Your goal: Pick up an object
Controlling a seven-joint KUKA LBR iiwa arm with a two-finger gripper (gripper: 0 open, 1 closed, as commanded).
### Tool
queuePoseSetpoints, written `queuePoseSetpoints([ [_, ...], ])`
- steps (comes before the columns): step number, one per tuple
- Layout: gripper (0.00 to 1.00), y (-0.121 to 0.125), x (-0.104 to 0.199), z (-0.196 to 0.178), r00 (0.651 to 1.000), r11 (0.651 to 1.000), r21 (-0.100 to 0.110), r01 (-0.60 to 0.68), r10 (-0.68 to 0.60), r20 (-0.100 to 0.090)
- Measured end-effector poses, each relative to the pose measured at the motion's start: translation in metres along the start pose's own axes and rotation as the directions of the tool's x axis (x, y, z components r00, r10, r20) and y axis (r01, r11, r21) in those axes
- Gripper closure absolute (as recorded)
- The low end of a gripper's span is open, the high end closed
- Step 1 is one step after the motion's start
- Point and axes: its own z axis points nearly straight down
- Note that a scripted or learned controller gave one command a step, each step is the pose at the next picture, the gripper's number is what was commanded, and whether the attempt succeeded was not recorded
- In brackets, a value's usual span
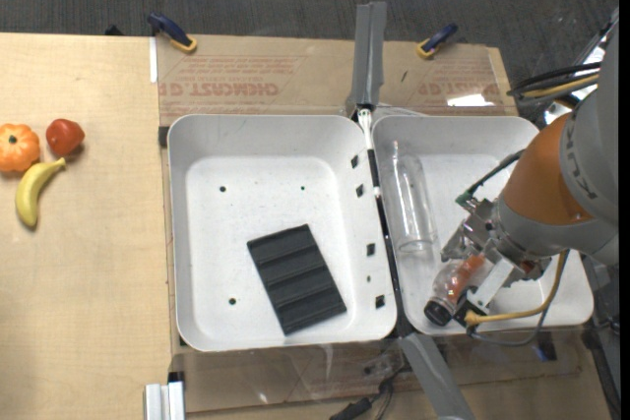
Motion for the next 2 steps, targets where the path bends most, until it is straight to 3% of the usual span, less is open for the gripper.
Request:
queuePoseSetpoints([
  [1,1.0,0.049,0.103,-0.092,0.995,0.995,-0.003,0.095,-0.095,0.002],
  [2,1.0,0.12,0.134,-0.103,0.966,0.966,-0.002,0.259,-0.259,0.003],
])
